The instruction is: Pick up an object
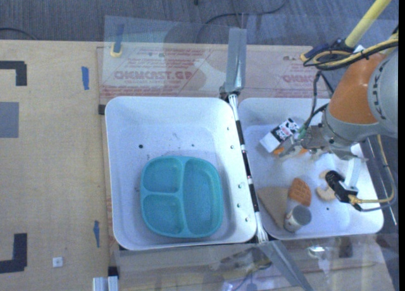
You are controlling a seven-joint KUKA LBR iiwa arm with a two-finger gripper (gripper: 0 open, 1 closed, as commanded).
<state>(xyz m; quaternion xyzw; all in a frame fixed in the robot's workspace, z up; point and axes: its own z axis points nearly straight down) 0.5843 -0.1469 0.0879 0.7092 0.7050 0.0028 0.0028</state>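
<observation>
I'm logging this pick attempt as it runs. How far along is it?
Done: the arm has reached into the right bin, with the gripper low beside the small white and black object. In hand: nothing visibly held. Left: grasping and lifting; the orange piece and grey cup lie untouched.

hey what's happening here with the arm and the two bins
A grey robot arm with an orange band reaches in from the right over the right bin, trying to pick something up. Its gripper sits low near a small black-and-white item at the back of that bin. Also lying there are an orange piece, a small grey cup and a tan piece. The left bin holds a teal divided plate. I can't tell whether anything is gripped.
</observation>
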